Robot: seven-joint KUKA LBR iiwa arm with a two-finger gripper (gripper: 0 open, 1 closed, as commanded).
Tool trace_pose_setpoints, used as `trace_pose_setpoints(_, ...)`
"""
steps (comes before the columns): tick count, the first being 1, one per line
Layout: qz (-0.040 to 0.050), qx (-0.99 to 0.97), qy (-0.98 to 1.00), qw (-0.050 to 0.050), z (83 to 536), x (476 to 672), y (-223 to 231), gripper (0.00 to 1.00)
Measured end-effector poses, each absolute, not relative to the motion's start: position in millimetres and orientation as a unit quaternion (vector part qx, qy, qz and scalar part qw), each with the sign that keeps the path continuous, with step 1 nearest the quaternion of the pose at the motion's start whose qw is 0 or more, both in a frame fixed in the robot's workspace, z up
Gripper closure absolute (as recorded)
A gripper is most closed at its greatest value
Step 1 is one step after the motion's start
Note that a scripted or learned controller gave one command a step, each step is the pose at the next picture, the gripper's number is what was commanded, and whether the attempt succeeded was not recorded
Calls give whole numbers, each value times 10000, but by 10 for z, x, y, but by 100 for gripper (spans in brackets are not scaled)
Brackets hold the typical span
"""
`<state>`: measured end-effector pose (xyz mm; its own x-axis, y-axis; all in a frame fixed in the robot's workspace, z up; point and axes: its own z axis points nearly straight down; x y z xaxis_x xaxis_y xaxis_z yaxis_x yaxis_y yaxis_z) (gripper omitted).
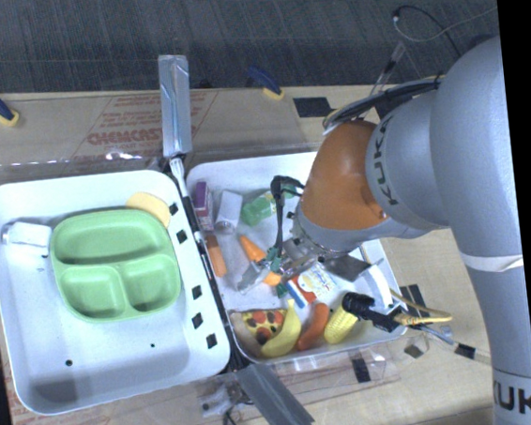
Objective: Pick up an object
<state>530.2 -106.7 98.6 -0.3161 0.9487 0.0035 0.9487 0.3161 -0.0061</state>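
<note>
The grey arm's gripper [279, 255] is down in the right white bin [207, 180], among the orange carrot-shaped toy [250, 248] and clutter. Fingers: can't tell, open or closed. The green sectioned tray [115, 260] sits in the left bin.

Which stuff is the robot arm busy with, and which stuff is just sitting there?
Busy with: the gripper, down in the right bin among the toy carrot and banana.

Just sitting: green tray, yellow lump, left bin.

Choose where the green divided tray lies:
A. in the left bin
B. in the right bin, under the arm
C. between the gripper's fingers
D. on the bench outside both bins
A: the green divided tray rests flat inside the left bin, away from the arm working over the right bin.
</note>
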Motion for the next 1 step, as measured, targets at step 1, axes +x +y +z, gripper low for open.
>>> trace_pose_setpoints(1, 17, -5836, -8120, 29, 1086, 5304, -1078, 100)
